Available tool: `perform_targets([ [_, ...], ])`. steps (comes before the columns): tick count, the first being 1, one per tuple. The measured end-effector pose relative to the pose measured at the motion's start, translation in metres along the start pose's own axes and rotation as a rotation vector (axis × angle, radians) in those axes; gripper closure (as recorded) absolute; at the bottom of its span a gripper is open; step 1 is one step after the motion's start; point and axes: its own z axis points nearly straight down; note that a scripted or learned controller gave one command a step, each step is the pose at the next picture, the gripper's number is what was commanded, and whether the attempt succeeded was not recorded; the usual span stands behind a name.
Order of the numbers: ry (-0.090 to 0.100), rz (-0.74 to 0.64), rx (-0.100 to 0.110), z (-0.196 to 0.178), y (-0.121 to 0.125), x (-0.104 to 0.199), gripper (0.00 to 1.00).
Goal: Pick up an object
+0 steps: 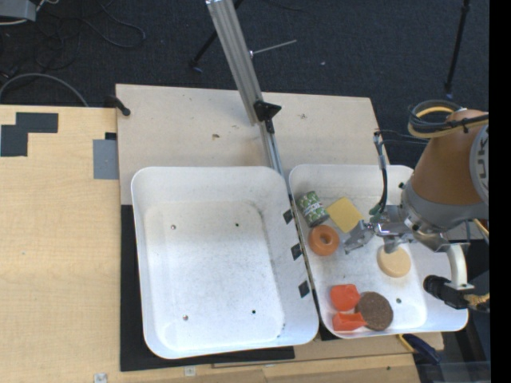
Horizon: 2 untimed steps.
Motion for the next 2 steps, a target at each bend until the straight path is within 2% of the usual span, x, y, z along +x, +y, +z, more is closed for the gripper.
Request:
perform_targets([
  [1,0.000,0.000,-0.001,0.050,0.001,-0.009,0.00],
  [2,-0.001,0.007,-0.004,0.038,0.002,-0.010,1.00],
])
